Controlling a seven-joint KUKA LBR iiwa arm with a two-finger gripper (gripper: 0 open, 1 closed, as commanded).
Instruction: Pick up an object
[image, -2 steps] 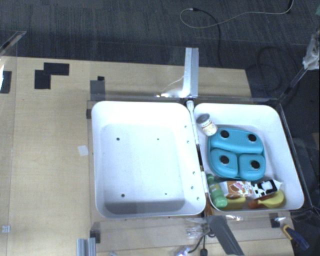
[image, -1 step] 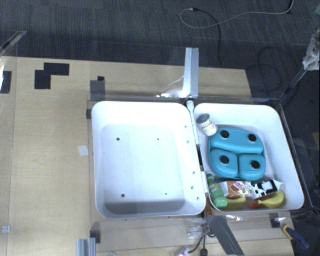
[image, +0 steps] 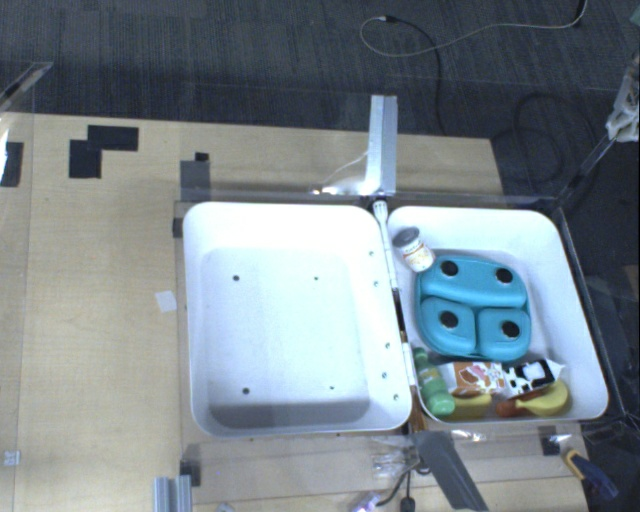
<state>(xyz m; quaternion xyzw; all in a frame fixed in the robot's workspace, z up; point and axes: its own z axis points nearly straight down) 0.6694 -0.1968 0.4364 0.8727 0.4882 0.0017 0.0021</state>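
Easiest pick here looks like the small jar (image: 412, 250) with the grey lid, lying on its side at the far-left corner of the right bin (image: 575, 270), just touching the big teal tray (image: 473, 309) and close to the divider wall. I'd come straight down and close across its short width, since a skewed approach would likely bump the tray or wall. As for the pincer, released or clenched, I can't tell; the packets (image: 492, 385) crowded along the near edge look trickier.

A blue three-holed tray (image: 472, 308) lies flat in the right bin (image: 560, 250).
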